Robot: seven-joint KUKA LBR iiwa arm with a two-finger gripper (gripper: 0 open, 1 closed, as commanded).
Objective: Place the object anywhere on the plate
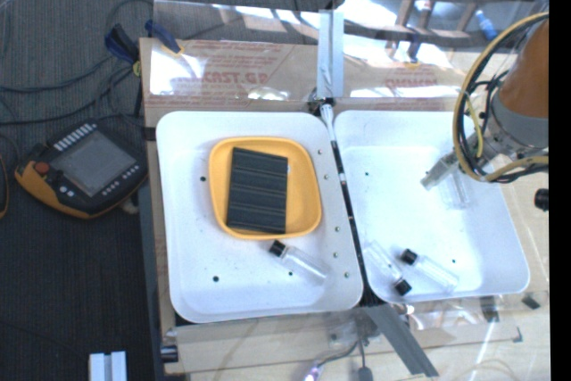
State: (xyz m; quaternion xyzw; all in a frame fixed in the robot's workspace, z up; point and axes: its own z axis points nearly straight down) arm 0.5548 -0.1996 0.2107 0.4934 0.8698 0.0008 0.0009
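Observation:
A yellow square plate (pixel 308 192) lies in the left bin (pixel 183 219). A dark ribbed rectangular block (pixel 258 189) rests flat on the plate's middle. Just in front of the plate, a clear vial with a black cap (pixel 296 259) lies on the left bin's floor. Two more clear black-capped vials (pixel 426 266) (pixel 385 268) lie near the front of the right bin (pixel 500 236). My gripper (pixel 449 178) hangs over the right bin's middle, well right of the plate, at the end of the grey arm with the orange band (pixel 535 67).
A ridge (pixel 343 192) where the two bin rims meet runs between plate and gripper. Yellow and black cables (pixel 473 116) loop around the wrist. A clear wall with a metal post (pixel 328 58) stands behind the bins. A teach pendant (pixel 82 169) lies on the floor at left.

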